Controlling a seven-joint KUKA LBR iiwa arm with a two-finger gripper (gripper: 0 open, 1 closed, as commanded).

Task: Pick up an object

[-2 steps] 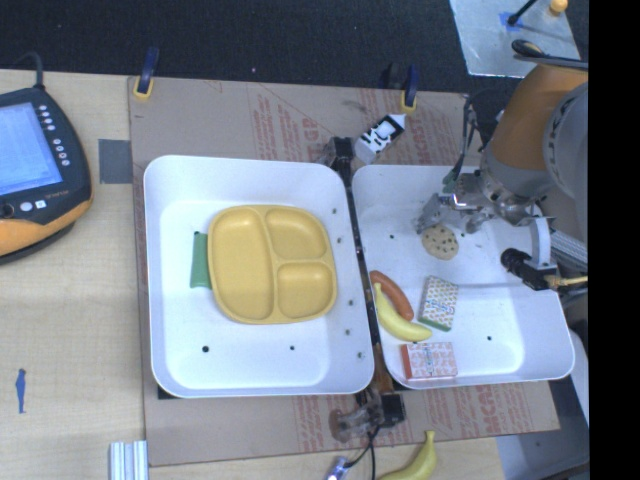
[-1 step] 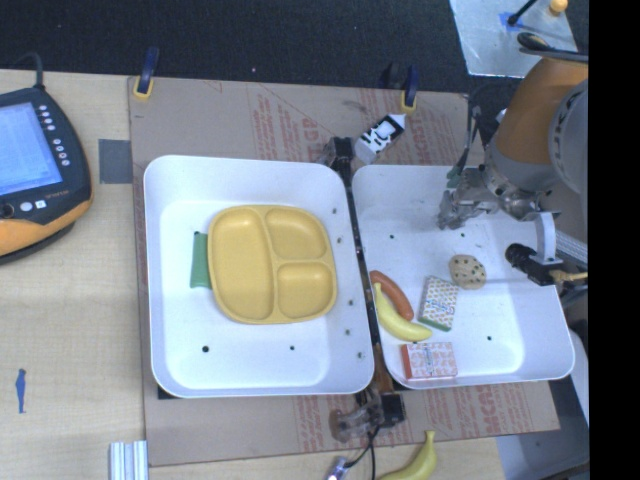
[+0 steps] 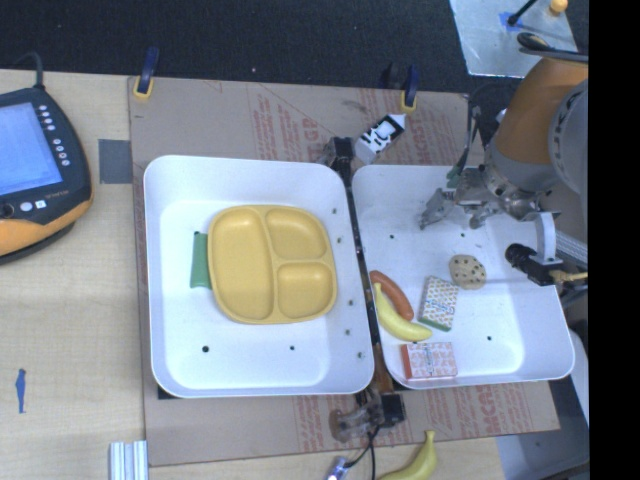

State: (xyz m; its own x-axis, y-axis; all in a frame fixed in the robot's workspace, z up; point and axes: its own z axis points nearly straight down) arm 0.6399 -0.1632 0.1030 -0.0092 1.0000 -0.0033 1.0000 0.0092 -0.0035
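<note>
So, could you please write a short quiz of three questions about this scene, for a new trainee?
1. True or false: the yellow divided plate lies in the left bin.
2. Which item in the right bin lies nearest to the gripper? A) the banana B) the cookie C) the red box
3. Fill in: a green object shows from under the plate's ___ edge.

Key:
1. True.
2. B. The cookie lies just below the gripper in the camera view, and apart from it.
3. Left.
</note>
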